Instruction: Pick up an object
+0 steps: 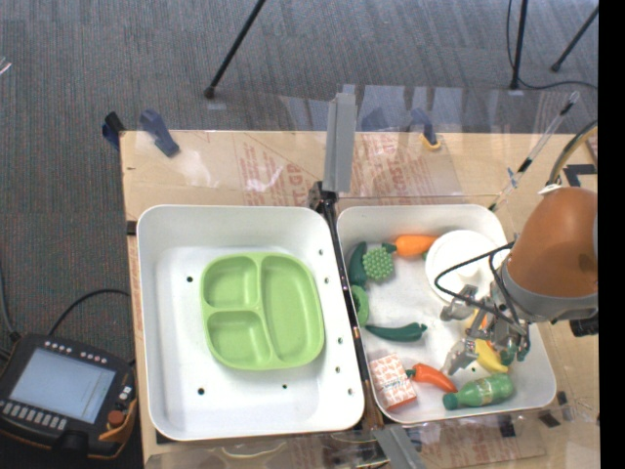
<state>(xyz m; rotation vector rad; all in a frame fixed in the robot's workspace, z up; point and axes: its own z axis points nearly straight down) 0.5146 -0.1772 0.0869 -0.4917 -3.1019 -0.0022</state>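
My gripper (459, 338) hangs low over the right bin (430, 215), near its right front corner, below the orange wrist band (552, 247). Its two metal fingers (453, 312) stand apart, pointing left, with nothing visibly between them. A yellow banana (492, 359) lies just under and to the right of the fingers. Close in front are an orange-red chilli (432, 376) and a green bottle (479, 391). A dark green pepper (395, 331) lies to the left of the gripper.
Also in the right bin: a white bowl (464, 254), an orange carrot (415, 245), a bumpy green toy (379, 262) and a red-and-white box (393, 379). In the left bin (166, 262) lies a green divided plate (262, 311).
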